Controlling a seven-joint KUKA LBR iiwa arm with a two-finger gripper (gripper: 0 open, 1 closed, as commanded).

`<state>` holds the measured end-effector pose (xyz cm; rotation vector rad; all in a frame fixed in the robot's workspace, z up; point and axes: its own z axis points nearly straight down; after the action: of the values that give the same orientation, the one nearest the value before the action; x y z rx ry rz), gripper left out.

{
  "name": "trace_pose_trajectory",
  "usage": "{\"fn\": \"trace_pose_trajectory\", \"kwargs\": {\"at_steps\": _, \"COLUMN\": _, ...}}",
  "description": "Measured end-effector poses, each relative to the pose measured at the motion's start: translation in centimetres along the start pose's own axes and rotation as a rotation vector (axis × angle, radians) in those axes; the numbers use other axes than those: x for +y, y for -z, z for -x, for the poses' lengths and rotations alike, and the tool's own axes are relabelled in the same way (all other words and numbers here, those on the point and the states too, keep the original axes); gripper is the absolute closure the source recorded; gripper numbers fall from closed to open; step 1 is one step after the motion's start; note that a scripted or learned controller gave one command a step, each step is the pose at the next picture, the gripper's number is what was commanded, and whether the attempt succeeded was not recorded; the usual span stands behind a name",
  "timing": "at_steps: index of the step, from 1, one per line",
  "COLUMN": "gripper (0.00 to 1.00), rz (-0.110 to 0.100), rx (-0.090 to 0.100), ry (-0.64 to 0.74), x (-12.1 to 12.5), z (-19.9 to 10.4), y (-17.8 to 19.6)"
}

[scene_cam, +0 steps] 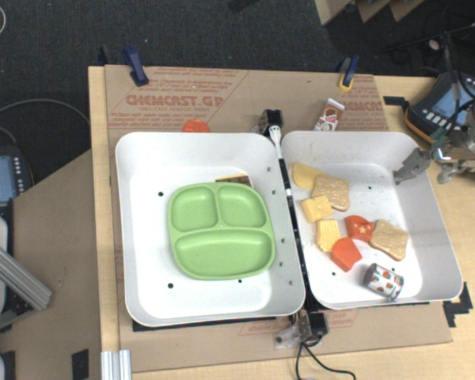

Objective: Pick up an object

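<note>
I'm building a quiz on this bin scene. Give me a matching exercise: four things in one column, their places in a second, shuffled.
Things:
1. green divided plate
2. small printed can
3. gripper
4. small carton

Places:
A. on the cardboard behind the right bin
B. middle of the left bin
C. right bin's far right rim
D. right bin's near edge

Pairs: 1-B, 2-D, 3-C, 4-A

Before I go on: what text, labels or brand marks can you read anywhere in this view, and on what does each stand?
"CHEMCAST G P": red print on the cardboard sheet under the bins, left side; the last letters are unclear.
Small red lines above and below it: too small to read.
Red print on the cardboard's right side: part cut off, unreadable.
Small carton behind the right bin: printed, too blurred.
Small can in the right bin: patterned, no words legible.
</note>
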<state>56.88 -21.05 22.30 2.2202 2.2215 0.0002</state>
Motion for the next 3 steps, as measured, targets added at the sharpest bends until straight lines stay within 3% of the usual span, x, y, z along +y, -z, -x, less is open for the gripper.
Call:
{"fn": "trace_pose_trajectory", "kwargs": {"at_steps": 1, "gripper": 0.00, "rz": -0.010, "rx": 0.006, "ry": 0.002, "x": -4.9, "z": -6.1, "y": -9.3}}
{"fn": "trace_pose_trajectory", "kwargs": {"at_steps": 2, "gripper": 0.00, "rz": 0.007, "rx": -0.004, "ry": -0.001, "x": -7.3, "z": -8.7, "y": -13.8}}
{"fn": "trace_pose_trajectory", "kwargs": {"at_steps": 3, "gripper": 0.00, "rz": -0.004, "rx": 0.003, "ry": 0.001, "x": -9.1, "z": -11.6, "y": -13.8}}
